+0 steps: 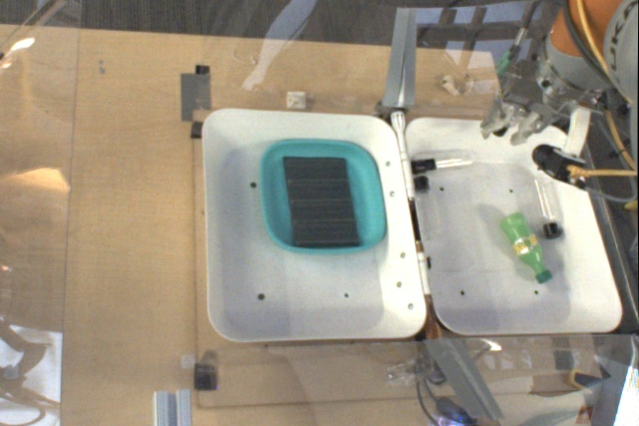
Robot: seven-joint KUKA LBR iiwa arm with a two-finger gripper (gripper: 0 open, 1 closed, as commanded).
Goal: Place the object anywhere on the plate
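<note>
Two shallow white bins sit side by side on the counter [120, 214]: left bin [240, 304] and right bin [589, 304].

Item 1: teal plate [371, 205], rounded-rectangular, lying in the left bin toward its middle, with a dark ribbed insert [321, 202] across its centre. Destination.

Item 2: green object [525, 245], small and bottle-like, lying on its side in the right bin, right of centre, tilted with its darker green end toward the near right corner. Judged light, stiff plastic and smooth, so likely to roll or slip. Best taken across the narrow body at mid-length, the pincer turned square to the long axis.

Item 3: clear tube with a dark cap [548, 207], just beside the green object on its far right, apart from it. A wide approach could nudge it.

Item 4: second thin tool, dark-tipped [435, 163], near the right bin's far left corner, well apart from the green object.

Item 5: pincer [509, 127], above the far edge of the right bin, grasping nothing. Whether its fingers are spread or closed cannot be told at this angle.

Room: bare bin floor lies left of and nearer than the green object. The raised rims where the bins meet [411, 214] must be cleared in transit. The plate offers broad landing space.
</note>
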